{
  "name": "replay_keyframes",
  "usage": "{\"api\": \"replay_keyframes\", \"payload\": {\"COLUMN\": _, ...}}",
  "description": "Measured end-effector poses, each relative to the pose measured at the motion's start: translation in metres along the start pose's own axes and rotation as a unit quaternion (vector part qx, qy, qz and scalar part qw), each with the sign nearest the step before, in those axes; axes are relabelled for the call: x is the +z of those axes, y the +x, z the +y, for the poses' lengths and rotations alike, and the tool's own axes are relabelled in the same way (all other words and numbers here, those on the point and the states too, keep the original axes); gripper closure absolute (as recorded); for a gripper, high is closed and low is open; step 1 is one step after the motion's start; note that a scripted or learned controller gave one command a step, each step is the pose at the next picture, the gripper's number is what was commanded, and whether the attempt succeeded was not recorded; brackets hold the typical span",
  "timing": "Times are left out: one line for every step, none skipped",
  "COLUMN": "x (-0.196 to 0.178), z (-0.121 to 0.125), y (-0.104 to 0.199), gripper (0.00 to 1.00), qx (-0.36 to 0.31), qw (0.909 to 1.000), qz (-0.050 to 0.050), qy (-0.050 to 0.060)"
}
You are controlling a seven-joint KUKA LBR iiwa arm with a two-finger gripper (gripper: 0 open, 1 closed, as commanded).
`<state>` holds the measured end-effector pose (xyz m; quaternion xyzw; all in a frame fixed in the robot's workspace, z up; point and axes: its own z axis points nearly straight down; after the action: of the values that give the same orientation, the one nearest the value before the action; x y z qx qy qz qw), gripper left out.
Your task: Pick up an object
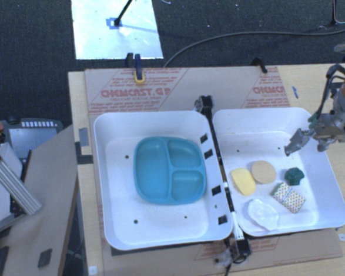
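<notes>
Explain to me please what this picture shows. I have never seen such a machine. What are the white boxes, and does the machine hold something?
One camera above a bench looks down at a slant. The machine is a robot arm entering from the right; its gripper, a two-finger claw, hangs over the right bin, with nothing seen between its fingers. That bin holds a yellow piece, a tan disc, a dark green object, a patterned block and a white object. The left bin holds a blue divided plate.
</notes>
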<state>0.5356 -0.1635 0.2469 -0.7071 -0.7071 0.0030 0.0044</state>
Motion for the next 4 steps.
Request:
{"api": "replay_keyframes", "payload": {"x": -0.006, "z": 0.002, "y": 0.001, "gripper": 0.00, "qx": -0.002, "qw": 1.0000, "qz": -0.001, "qy": -0.006}}
{"api": "replay_keyframes", "payload": {"x": 0.041, "z": 0.006, "y": 0.010, "gripper": 0.00, "qx": -0.001, "qw": 1.0000, "qz": -0.001, "qy": -0.005}}
{"api": "replay_keyframes", "payload": {"x": 0.097, "z": 0.004, "y": 0.020, "gripper": 0.00, "qx": -0.001, "qw": 1.0000, "qz": 0.000, "qy": -0.003}}
{"api": "replay_keyframes", "payload": {"x": 0.142, "z": 0.001, "y": 0.027, "gripper": 0.00, "qx": 0.000, "qw": 1.0000, "qz": 0.000, "qy": -0.004}}
